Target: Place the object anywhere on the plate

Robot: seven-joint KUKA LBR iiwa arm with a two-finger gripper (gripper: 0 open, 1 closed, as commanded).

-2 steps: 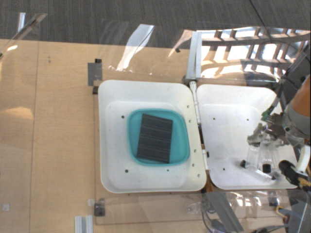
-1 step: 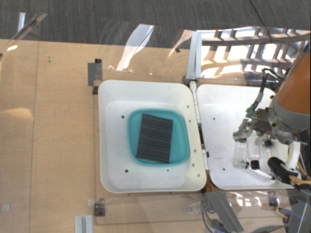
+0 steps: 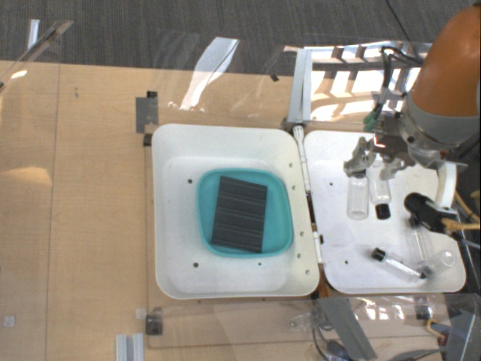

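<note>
Nearest you in the right bin [image 3: 338, 273], a capped tube [image 3: 397, 264] lies loose. Farther back, the clear vial [image 3: 358, 199], likely your object, lies just under the tool [image 3: 370, 170], whose opening you cannot tell. A pinch could roll it away. At left, a dark block [image 3: 240, 213] crowds the plate [image 3: 282, 224], leaving only margins.

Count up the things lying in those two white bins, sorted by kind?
Teal plate: 1
Dark ribbed block: 1
Clear tubes: 4
Total: 6
</note>
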